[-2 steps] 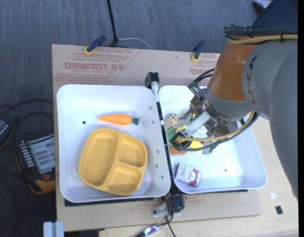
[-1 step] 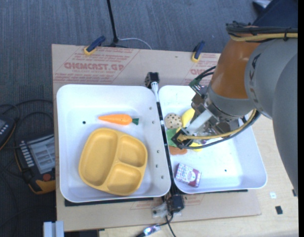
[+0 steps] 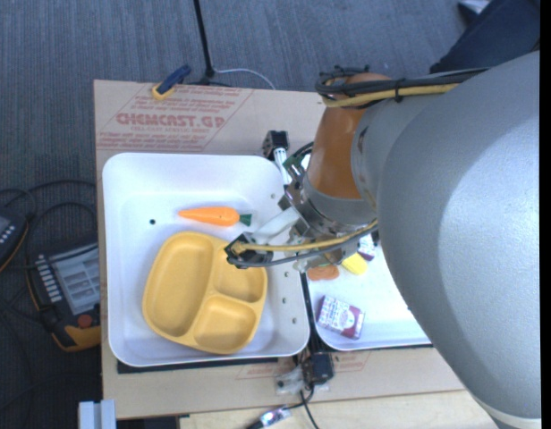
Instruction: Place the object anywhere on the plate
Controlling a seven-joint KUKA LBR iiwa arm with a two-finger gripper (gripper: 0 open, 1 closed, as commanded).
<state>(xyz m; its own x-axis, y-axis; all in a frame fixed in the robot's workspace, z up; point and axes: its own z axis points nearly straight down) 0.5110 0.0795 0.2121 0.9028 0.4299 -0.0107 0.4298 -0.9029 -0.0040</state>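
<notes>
The carrot (image 3: 208, 214) is, I judge, the thing I am meant to move. It lies flat on the floor of the left bin (image 3: 123, 181), its point toward nine o'clock and its green stub toward three. It sits just off the twelve o'clock rim of the yellow plate (image 3: 182, 275), close to it, though I cannot say whether they touch.

It looks like a toy: light, stiff, smooth-skinned and tapered. I expect it to roll or squirt out if pinched near the thin tip. I would take it across the thicker half, toward the stub, closing from twelve and six o'clock so the long sides meet my pads squarely.

My gripper (image 3: 242, 252) hangs over the plate's three o'clock edge, at about five o'clock from the carrot and apart from it. I see nothing held there, and I cannot tell how my jaws stand; they are dark and tangled with cable.

Beyond the dividing wall, in the right bin (image 3: 376, 340), lie a yellow block (image 3: 353, 263), something orange (image 3: 323, 273) and a red packet (image 3: 340, 316).
</notes>
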